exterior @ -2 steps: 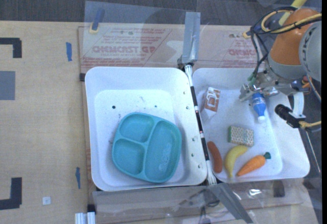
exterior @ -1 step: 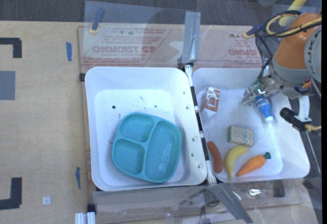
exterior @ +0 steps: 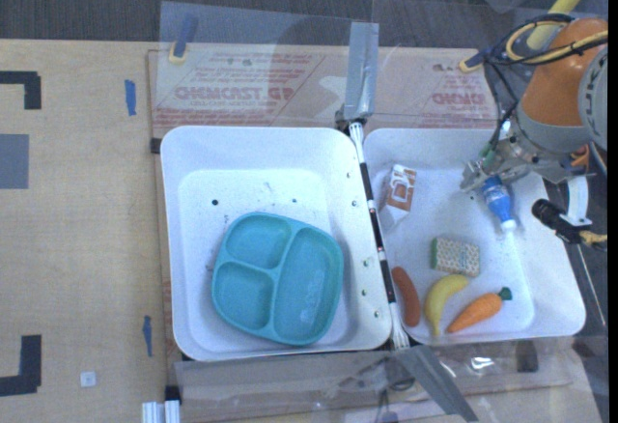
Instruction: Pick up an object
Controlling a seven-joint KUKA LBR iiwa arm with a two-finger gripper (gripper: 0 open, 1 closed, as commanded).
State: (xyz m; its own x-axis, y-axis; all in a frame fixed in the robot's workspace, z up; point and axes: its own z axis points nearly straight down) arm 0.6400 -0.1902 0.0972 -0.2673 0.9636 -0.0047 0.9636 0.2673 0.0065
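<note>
The gripper [exterior: 494,172] hangs over the upper right part of the right bin [exterior: 555,320], under the arm's orange band. A small blue and white bottle [exterior: 498,203] shows directly below the gripper, touching or nearly touching it; whether it is gripped is hidden. Lower in the same bin lie a green-and-yellow sponge [exterior: 455,256], a yellow banana [exterior: 442,299], an orange carrot [exterior: 477,310] and a reddish sausage [exterior: 407,295]. A small white and orange carton [exterior: 400,188] lies at the bin's upper left.
The left bin [exterior: 183,170] holds a teal divided plate [exterior: 278,278]. A clear ridge [exterior: 372,238] separates the two bins. Cables and a black fitting [exterior: 560,218] hang by the right bin's right wall.
</note>
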